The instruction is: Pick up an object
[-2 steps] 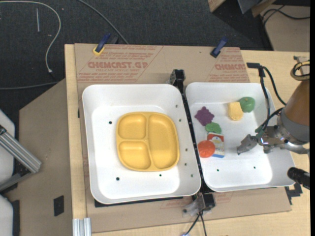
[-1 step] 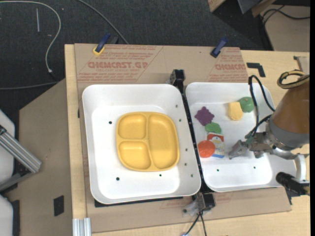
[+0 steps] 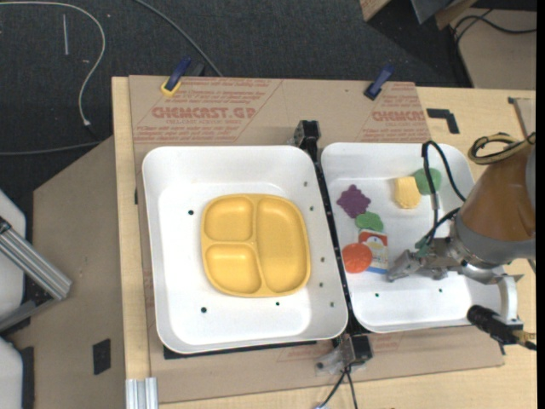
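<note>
Toys (image 3: pixel 368 224), small and flat-looking, lie beside the gripper (image 3: pixel 400 268).

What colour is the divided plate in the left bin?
Yellow: the divided plate is plain yellow all over, seen clearly in the camera view.

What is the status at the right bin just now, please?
Gripper low in right bin, beside orange piece; nothing seen between fingers. Purple piece, green piece, yellow piece lie apart. Yellow tray in left bin.
</note>
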